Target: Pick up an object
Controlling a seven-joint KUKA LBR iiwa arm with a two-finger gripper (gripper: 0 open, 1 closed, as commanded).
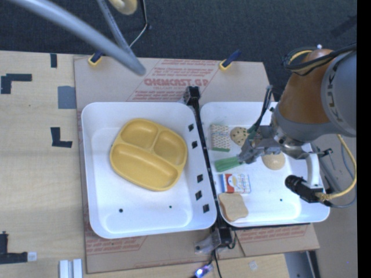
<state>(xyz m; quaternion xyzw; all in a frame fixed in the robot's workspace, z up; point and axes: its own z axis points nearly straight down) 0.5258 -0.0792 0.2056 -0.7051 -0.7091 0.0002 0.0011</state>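
My jaws (250,154) hang low over the right bin (301,213), at the end of a green stick-like piece (227,164); whether they are parted or pinching it I cannot tell. Close around lie a round cookie (237,135), a pale ball (273,161), a printed packet (235,183) and a bread slice (233,207). The yellow divided tray (149,154) sits alone in the left bin (104,213).

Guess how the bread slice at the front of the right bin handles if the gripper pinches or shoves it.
The bread slice looks like thin, flat play food, so probably light and stiff rather than squishy. Lying flat on the right bin floor, it should slide rather than roll or tip. It sits near the front wall, so a shove may jam it there; its low profile leaves little to pinch.
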